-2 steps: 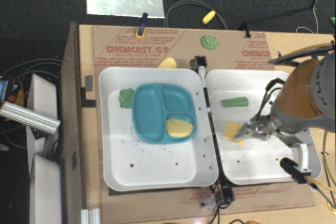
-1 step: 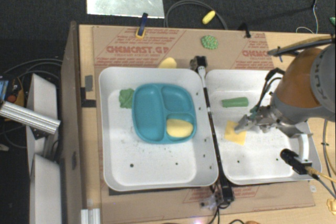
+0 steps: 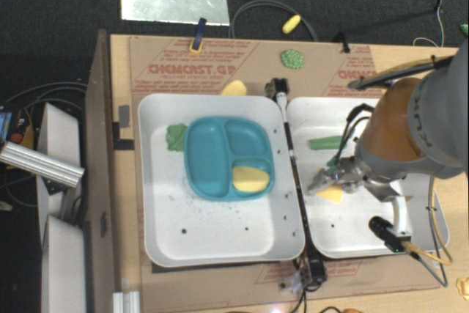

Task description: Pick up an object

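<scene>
In the right bin (image 3: 343, 237), my gripper (image 3: 325, 182) reaches down toward the left side. It is right over a small yellow wedge (image 3: 334, 195) that lies on the bin floor and touches or nearly touches it. The wedge's upper edge is hidden under the gripper. A green stick (image 3: 323, 144) lies farther back in the same bin, apart from the gripper. The grey arm with its orange band (image 3: 392, 130) covers the bin's right half.
The left bin (image 3: 212, 234) holds a blue divided plate (image 3: 214, 157) with a yellow piece (image 3: 250, 178) in its lower right compartment. A green leaf-like item (image 3: 176, 136) sits at the plate's left. Behind the bins lie a yellow item (image 3: 234, 89) and a green round item (image 3: 292, 59).
</scene>
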You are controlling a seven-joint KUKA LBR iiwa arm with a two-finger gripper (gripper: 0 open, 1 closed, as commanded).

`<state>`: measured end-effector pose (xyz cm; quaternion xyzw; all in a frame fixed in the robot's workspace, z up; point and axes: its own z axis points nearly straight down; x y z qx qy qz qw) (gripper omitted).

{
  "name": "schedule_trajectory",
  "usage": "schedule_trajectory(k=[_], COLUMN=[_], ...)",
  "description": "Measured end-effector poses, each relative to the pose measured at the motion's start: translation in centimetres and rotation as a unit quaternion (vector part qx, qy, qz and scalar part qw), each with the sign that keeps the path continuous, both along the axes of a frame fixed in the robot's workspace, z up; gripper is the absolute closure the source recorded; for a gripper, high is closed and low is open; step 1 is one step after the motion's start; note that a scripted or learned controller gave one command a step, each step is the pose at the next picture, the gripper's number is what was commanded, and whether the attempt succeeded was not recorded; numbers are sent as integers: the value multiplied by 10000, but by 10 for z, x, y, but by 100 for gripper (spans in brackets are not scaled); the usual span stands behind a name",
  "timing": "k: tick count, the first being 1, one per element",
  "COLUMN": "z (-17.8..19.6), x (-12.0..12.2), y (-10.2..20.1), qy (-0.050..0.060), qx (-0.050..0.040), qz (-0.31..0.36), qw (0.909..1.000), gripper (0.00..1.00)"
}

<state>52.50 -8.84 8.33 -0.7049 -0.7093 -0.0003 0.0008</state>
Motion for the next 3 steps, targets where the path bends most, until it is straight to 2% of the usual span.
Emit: schedule_trajectory(k=[1, 2, 3], z=[12, 73, 70], x=[1, -10, -10], y=[-2, -30, -28], qy=[-19, -34, -14], qx=[-9, -19, -12], qz=[-9, -34, -24], qw=[10000, 10000, 10000], gripper=[100, 100, 0])
